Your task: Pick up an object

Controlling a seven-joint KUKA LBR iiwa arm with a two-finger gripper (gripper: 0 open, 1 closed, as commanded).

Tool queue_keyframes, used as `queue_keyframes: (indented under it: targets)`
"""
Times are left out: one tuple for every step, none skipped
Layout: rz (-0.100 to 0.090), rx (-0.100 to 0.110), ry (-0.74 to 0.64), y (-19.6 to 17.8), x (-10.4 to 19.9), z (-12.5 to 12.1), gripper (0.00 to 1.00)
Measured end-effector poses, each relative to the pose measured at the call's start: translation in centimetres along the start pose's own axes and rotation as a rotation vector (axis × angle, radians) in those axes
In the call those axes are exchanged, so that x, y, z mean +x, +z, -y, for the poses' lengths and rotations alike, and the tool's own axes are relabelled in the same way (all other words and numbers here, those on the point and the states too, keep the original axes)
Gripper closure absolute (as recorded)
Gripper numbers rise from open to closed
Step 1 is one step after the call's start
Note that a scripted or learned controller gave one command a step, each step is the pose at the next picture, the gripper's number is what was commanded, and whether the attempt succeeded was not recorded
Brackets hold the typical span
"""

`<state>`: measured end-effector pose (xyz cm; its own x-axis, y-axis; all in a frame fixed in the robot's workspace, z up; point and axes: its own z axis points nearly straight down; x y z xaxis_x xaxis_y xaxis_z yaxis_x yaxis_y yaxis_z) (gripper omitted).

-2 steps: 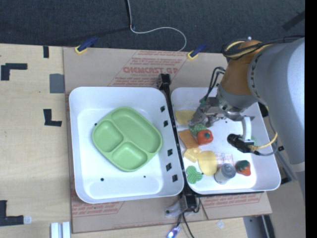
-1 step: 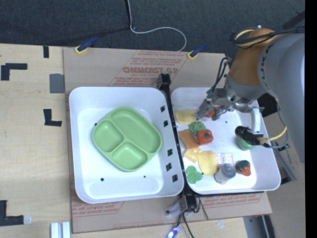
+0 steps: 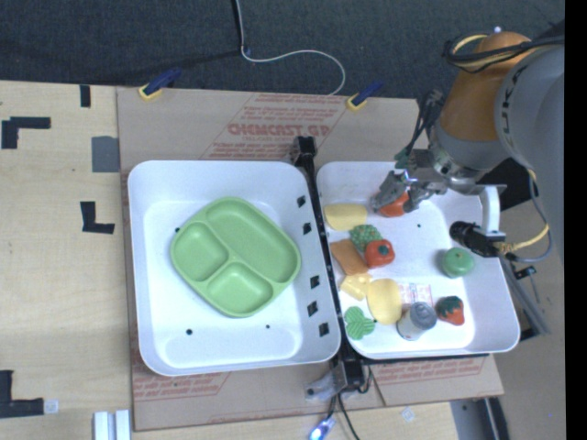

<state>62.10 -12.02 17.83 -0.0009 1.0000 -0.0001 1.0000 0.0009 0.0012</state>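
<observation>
From the overhead camera, the gripper [image 3: 396, 197] hung over the right bin [image 3: 486, 337], its fingers clamped on a small orange-red toy [image 3: 394, 208] near the bin's eleven o'clock corner. At the gripper's seven o'clock lay a smooth yellow piece [image 3: 345, 215], then a red tomato [image 3: 380, 252] with green leaves beside an orange wedge [image 3: 348, 258]. At four o'clock sat a round green fruit [image 3: 457, 263]. The left bin [image 3: 165, 337] carried a glossy green divided plate [image 3: 236, 257].
</observation>
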Motion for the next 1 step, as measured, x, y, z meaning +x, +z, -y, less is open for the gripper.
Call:
queue_keyframes:
  targets:
    - [0.001, -0.002, -0.001, -4.89, 0.04, -0.09, 1.0]
